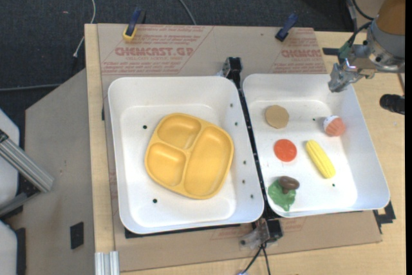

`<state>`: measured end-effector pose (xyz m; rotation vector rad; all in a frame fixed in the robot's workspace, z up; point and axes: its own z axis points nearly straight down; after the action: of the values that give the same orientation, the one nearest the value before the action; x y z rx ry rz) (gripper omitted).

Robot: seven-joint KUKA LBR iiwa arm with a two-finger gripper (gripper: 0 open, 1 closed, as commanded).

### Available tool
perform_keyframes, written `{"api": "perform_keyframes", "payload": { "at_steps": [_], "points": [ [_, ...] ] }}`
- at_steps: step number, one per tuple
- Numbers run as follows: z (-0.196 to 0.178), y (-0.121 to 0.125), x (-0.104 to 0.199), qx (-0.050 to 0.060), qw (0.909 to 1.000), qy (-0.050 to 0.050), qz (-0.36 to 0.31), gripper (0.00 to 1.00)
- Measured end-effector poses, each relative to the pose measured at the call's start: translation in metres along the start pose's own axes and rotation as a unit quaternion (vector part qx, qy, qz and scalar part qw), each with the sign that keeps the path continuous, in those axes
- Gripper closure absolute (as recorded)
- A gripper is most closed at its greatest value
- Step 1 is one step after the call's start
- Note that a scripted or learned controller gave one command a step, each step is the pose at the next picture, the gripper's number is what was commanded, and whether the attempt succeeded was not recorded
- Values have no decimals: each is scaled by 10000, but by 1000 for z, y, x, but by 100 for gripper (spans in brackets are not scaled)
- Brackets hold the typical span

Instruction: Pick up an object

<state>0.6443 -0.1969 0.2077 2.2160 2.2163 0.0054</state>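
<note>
Jaws are seen hanging over the far right corner of the right bin, just above its rim; nothing is seen between them, and whether they are released or clenched cannot be told from this angle. Arm is seen reaching in from the right, its orange band above the grey wrist.

Inside the right bin, five things are laid out apart from one another. A round tan cookie is placed toward the far left of the bin. Near the far right wall, a small pink and white piece is found, closest of all to the jaws but not touched by them. A red tomato slice is set in the middle, and just to its right a yellow corn cob is laid at a slant. At the near left corner, a green leafy piece with a brown top is lodged against the rim.

Over in the left bin, a yellow divided plate with three compartments is seated in the middle, tilted a little relative to the walls.

Both bins are carried side by side on a cardboard-covered surface, whose far edge is pinned by two blue clamps.
</note>
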Motion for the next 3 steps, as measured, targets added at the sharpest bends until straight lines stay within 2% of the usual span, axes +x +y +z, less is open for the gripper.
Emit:
{"api": "perform_keyframes", "payload": {
  "at_steps": [1,2,3],
  "points": [
    [-11,1,0,20,10000,10,-5,100],
    [-21,-5,51,39,10000,29,-28,100],
    [-11,-5,107,49,10000,32,-31,100]
  ]
}}
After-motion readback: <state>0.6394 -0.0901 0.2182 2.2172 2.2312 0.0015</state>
